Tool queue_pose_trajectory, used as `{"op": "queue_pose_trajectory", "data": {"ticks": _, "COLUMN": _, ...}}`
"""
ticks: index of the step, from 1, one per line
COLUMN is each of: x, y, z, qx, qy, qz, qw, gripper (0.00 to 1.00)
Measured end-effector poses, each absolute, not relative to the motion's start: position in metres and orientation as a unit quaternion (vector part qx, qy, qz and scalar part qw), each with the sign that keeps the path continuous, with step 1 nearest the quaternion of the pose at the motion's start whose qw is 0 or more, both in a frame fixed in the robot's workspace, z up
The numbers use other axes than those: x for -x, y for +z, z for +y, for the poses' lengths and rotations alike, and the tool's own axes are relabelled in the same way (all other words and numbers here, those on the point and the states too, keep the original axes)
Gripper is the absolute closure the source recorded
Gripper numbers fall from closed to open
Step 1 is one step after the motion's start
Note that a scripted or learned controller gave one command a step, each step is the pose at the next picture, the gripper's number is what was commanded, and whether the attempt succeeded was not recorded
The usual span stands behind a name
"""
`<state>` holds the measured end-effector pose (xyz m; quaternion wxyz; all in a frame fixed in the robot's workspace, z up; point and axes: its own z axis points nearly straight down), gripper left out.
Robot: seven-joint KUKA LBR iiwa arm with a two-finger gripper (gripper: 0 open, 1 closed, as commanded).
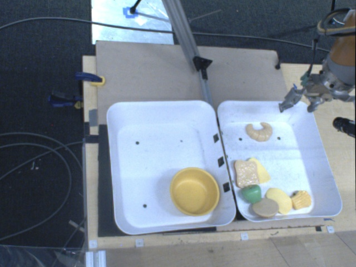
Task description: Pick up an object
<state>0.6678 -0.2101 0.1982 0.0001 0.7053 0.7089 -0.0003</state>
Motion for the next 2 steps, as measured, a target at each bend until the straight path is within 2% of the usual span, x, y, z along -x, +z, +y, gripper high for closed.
{"op": "queue_pose_trajectory", "data": {"ticks": 2, "x": -0.679, "y": 0.11, "z": -0.211, "qx": -0.704, "qy": -0.0002, "qz": 0.71, "qw": 0.0, "gripper": 0.0}}
